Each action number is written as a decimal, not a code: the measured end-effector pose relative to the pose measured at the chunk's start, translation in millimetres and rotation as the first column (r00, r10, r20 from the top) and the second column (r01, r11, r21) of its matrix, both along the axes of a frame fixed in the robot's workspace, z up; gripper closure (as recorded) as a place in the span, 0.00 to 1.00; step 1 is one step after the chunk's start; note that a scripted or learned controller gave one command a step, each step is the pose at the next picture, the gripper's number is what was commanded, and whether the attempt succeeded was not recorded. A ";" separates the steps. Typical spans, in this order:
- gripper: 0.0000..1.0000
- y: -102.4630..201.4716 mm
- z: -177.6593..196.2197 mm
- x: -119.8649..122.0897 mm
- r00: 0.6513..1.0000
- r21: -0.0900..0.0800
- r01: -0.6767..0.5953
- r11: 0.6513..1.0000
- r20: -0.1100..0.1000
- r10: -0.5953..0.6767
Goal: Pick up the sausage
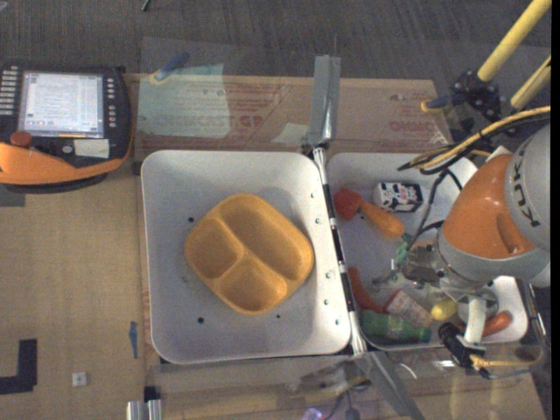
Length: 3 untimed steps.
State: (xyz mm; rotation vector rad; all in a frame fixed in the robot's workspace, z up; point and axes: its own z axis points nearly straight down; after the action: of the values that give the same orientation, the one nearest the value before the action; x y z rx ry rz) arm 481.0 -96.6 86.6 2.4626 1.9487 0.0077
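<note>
Claw [418,271] low over right bin [367,175]; sausage [361,290] just beside.

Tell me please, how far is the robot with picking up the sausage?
Nothing looks done yet. The arm hangs over the right bin, among the toy foods, so the reach is in hand. A reddish, sausage-like piece lies on the bin floor near the divider; I cannot confirm it is the sausage. The gripper is partly hidden by the wrist. Grasping and lifting are left.
</note>
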 end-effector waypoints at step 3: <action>0.00 85.7 97.3 -1.5 0.987 -0.001 0.161 0.987 -0.007 -0.161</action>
State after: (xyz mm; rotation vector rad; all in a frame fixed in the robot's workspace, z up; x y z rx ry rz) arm 479.5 -10.8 183.9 2.6148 1.7457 -0.0024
